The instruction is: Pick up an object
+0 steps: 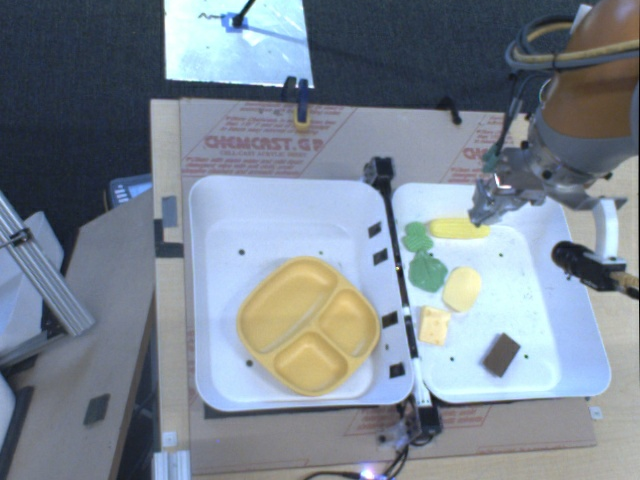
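Observation:
My gripper (484,213) hangs over the far side of the right bin (570,368), just above the right end of a yellow corn cob (455,229). Nothing can be seen held between its fingers. Two green leafy pieces (424,258) lie left of the corn, a pale yellow round piece (461,289) sits at the bin's middle, an orange-yellow cheese-like block (434,325) is below it, and a brown block (501,354) lies toward the near right.
The left bin (230,218) holds a yellow three-compartment tray (308,325). A black divider (392,268) runs between the bins. A black fixture (585,263) juts over the right bin's right rim.

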You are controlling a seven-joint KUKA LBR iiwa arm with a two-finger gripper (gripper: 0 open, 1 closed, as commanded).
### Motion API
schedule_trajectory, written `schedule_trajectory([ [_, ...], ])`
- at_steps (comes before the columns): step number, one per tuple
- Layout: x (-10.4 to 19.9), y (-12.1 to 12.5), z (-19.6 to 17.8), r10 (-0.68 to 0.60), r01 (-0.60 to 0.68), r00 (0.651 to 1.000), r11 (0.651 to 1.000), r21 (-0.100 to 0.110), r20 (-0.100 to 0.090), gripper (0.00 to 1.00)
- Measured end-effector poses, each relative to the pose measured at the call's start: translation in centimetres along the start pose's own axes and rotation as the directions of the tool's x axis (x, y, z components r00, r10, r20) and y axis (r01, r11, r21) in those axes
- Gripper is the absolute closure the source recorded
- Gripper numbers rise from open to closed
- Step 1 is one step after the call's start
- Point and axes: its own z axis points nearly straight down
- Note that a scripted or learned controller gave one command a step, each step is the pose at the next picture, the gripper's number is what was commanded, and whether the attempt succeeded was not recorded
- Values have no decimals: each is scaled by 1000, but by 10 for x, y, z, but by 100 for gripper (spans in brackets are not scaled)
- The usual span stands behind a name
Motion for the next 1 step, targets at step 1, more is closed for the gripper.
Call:
schedule_trajectory([
  [1, 61, 38, 109, -2, 2, 1000, 1000, 2, 0, 100],
])
